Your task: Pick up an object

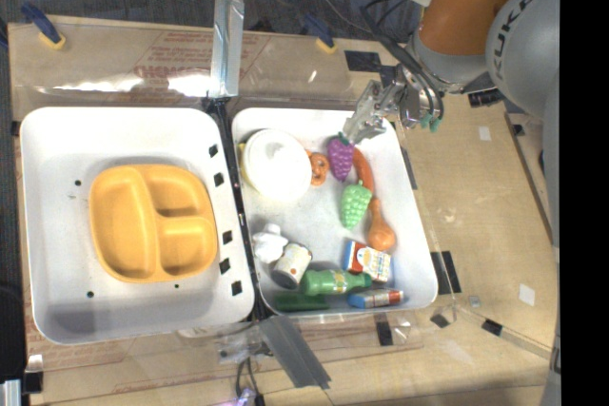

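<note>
Pale wood makes up the surface [495, 233], which carries two shallow white bins side by side, with dark carpet beyond its far edge. From the view's right the grey arm [519, 19] with its orange band reaches over the far corner of the right bin [411, 204], and the hand [360, 130] hangs tilted at that corner, its tips just at the top of the purple grapes [341, 157]. The metal fingers [366, 114] look drawn close together with nothing visibly between them, though the slanted view and the glare on the metal make this hard to be sure of, so I would not call anything held. Just past the tips lie the grapes, the likeliest target, with an orange carrot [364, 168] touching them on the arm's side and a small orange pumpkin-like toy [319, 168] on the other. Farther from the hand sit a white bowl [276, 162], green grapes [355, 204], a green bottle [333, 281] and a small carton [367, 261]. Well away from the hand, the left bin [38, 204] holds a yellow divided tray [152, 222]. To do this step well, the hand probably needs to spread its fingers before descending, straddle the purple grapes across their narrow side rather than along the carrot, go low enough to seat them between the pads, then close and lift straight up so the neighbours are not dragged along. The bin's wall near the wrist leaves little room, so a steeper approach would help.
</note>
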You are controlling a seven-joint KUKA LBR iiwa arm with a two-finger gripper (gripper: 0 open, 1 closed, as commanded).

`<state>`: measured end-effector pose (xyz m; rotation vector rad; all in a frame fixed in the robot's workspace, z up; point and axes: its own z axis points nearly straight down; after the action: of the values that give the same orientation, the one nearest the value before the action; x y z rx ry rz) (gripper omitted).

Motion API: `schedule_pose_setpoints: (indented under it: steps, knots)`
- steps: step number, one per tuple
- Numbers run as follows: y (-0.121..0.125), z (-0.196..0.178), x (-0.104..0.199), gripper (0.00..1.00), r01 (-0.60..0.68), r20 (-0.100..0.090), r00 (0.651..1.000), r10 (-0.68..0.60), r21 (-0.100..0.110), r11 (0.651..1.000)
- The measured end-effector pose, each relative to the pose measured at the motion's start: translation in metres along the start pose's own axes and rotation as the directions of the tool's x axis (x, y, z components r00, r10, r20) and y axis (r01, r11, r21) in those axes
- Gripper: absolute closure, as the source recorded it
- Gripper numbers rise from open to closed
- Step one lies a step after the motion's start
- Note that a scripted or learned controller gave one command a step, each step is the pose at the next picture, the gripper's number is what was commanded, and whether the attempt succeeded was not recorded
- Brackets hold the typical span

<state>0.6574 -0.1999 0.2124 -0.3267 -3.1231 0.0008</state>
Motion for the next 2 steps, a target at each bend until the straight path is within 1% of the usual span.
schedule_pose_setpoints:
  steps: [1,2]
  knots:
    - [-0.011,0.058,0.025,1.0,-0.433,-0.009,0.901,0.433,0.003,0.901]
    - [0.036,-0.024,0.017,1.0,-0.688,-0.001,0.726,0.688,0.002,0.726]
